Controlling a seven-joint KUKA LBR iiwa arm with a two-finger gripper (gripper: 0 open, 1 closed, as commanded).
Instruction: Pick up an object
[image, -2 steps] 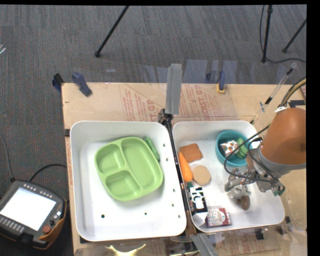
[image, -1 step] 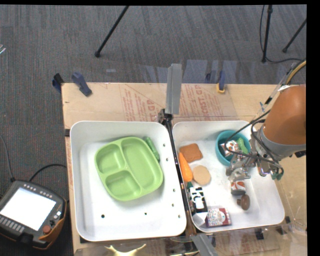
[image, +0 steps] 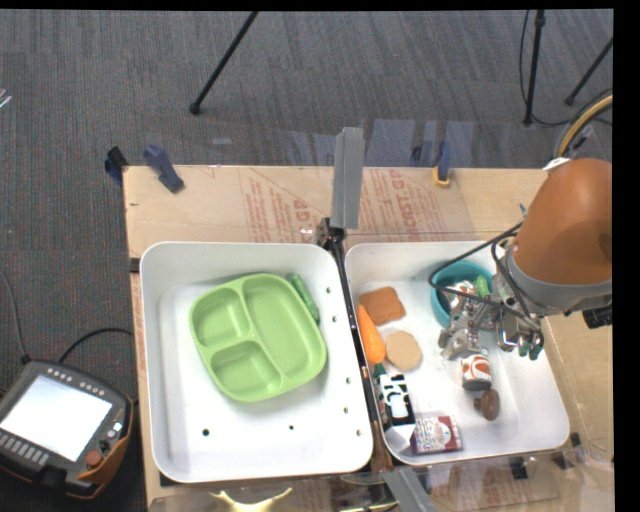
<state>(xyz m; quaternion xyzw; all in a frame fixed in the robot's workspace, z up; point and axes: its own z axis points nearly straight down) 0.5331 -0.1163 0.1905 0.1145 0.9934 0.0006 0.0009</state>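
A: Right bin, what do you have around the gripper?

B: You've got it low over the bin's upper right part, beside a teal bowl. How it's set, and whether it has hold of anything, you cannot tell; metal parts blur together there. Just below it sits a small red-and-white can, then a dark brown lump nearer the front wall.

A: And to its left?

B: A brown square slab, a round tan disc below it, an orange carrot-like piece along the bin's left wall. A black-and-white packet lies at the front left, a red-and-white packet at the front edge. These are well apart from the gripper; the bowl and can crowd it closest.

A: Left bin?

B: You see a green divided tray lying flat, three compartments, a darker green piece at its right rim.

A: Surroundings?

B: Bins sit on a printed cardboard sheet with blue clamps at the back. Grey carpet beyond, tripod legs, a handheld pendant at lower left.
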